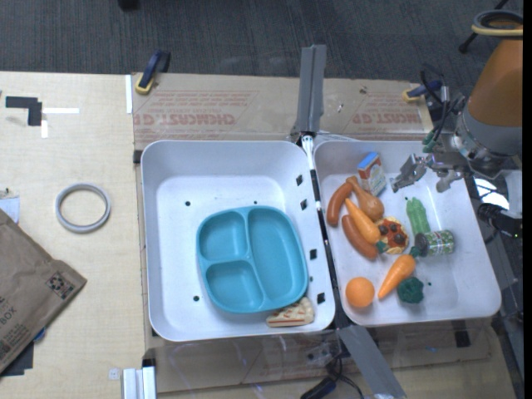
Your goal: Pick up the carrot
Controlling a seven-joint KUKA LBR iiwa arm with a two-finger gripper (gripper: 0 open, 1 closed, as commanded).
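Carrot (396, 276) lying in right bin (474, 302), hand (429, 174) above, open.

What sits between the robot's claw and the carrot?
In the camera view, a green vegetable and a small can lie between the gripper and the carrot.
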